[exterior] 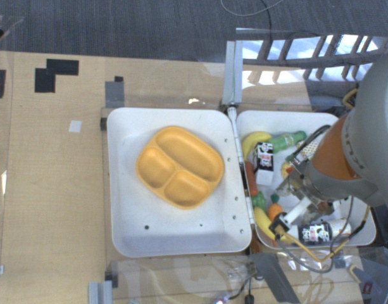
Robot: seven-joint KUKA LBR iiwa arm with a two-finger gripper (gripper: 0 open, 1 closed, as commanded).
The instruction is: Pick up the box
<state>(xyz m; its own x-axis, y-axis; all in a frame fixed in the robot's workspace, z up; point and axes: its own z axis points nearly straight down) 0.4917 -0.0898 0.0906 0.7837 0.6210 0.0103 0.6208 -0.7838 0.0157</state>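
Box [264, 156] in the right bin [276, 120], close to its left wall, just under a banana [254, 141] and a green bottle [285, 142], with a carrot [251, 181] below and to the left. Sits left of the tool [295, 180] in the view, near it and a little higher. Tool low over the bin's middle; spread or pressed together, cannot tell. Arm [374, 125] in from the right, bent down over the bin, orange band [330, 157] just above the tool. Yellow plate [181, 166] in the left bin [124, 189].
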